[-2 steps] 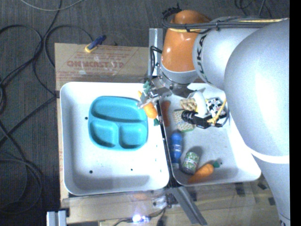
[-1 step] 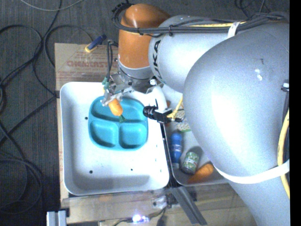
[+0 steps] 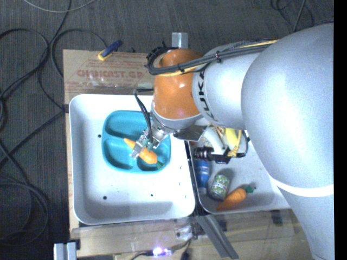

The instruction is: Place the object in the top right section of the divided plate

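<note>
Hand grips an orange carrot between its fingers, above the right half of the blue divided plate in the left bin. A second carrot lies in the right bin.

Counter, two bins side by side.
Left bin: divided plate in its rear half; carrot-shaped piece in the plate's near right part, directly under the claw.
Right bin: banana at rear; bottle by the left wall; jar just right of it; carrot nearest the front.
</note>
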Robot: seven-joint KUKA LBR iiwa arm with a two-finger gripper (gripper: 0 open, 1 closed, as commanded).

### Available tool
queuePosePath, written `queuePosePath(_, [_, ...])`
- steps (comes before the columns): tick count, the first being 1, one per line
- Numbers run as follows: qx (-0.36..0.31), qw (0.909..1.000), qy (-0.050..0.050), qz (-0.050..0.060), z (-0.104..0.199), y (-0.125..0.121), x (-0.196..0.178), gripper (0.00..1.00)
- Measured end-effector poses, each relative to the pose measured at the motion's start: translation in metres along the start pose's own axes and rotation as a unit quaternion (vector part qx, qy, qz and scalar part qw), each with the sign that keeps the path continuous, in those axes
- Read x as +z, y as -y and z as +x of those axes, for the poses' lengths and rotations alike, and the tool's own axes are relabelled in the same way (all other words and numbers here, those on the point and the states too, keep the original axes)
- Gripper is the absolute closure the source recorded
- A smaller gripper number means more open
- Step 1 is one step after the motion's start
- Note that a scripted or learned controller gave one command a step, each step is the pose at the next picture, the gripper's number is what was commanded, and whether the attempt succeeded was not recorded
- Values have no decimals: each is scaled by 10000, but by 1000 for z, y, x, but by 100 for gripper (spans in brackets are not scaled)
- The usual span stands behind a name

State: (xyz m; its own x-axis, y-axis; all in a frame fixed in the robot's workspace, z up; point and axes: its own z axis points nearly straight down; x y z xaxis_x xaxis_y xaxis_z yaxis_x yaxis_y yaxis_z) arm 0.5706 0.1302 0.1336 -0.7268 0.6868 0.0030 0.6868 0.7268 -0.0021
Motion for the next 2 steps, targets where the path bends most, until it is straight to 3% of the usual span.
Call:
queuePosePath(1, [-2658,9640,22,-12,-73,37,-51,100])
queuePosePath(2, [-4288,9034,23,-27,-42,-16,-95,100])
